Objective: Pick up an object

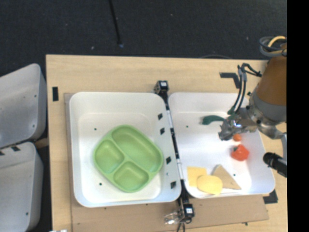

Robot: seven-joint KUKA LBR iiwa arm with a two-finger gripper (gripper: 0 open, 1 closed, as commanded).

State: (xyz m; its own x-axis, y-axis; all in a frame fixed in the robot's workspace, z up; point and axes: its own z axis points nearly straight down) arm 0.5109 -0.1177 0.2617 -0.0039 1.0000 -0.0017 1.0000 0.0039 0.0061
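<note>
Objects for picking lie in the right bin (193, 105), seen from the fixed camera above the bench (116, 71). A dark green piece (211, 120) rests on the bin floor toward its far half, just left of the gripper (227, 131). A small orange-red bit (237, 137) sits right beside the gripper's lower edge, and whether the two touch cannot be told. A larger red-orange object (240, 152) lies a little nearer the camera, apart from the gripper. Along the bin's near wall sit three pale things close together: a yellow square slice (194, 174), a rounded yellow piece (210, 184) overlapping its lower corner, and a tan wedge (228, 177) touching the rounded piece on its right.

The arm (271, 88) enters from the right, its orange band above the grey wrist, with cables looping beside it. The gripper hangs low over the right bin's floor between the green piece and the small orange-red bit; whether its grip is parted or closed cannot be told, and nothing is seen held in it.

The left bin (79, 129) holds a light green divided plate (127, 157), three compartments, lying flat and turned at an angle near the bin's middle. The two bins meet along a seam with small black clips (169, 129).
</note>
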